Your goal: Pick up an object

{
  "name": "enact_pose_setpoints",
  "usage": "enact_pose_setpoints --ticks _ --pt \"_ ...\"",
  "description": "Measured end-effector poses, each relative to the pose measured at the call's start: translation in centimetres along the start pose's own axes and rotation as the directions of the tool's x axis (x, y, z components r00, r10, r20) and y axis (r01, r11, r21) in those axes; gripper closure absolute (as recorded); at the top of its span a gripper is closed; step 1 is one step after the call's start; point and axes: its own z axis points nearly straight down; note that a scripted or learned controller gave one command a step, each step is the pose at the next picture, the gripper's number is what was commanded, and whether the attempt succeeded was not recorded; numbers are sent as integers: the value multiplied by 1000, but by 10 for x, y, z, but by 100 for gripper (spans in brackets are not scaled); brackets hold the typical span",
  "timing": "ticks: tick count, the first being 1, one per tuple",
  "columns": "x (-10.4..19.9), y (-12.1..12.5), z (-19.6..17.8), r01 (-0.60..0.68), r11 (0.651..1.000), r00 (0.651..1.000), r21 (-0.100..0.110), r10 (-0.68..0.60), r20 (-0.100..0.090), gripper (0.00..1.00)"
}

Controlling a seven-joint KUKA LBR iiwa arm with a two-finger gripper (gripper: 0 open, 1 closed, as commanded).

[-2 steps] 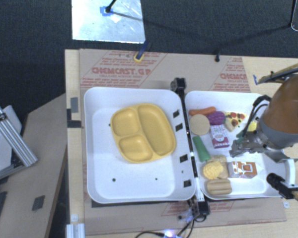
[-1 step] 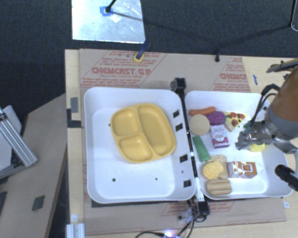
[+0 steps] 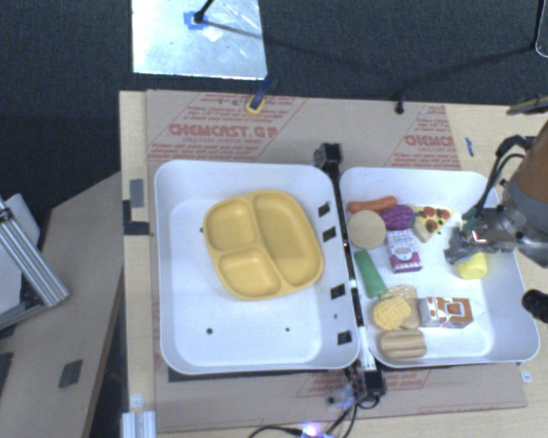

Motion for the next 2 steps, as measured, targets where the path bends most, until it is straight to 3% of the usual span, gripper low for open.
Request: enact_pose_setpoints --ticks 2 --pt "55 91 -14 4 1000 1000 1 -4 -2 100"
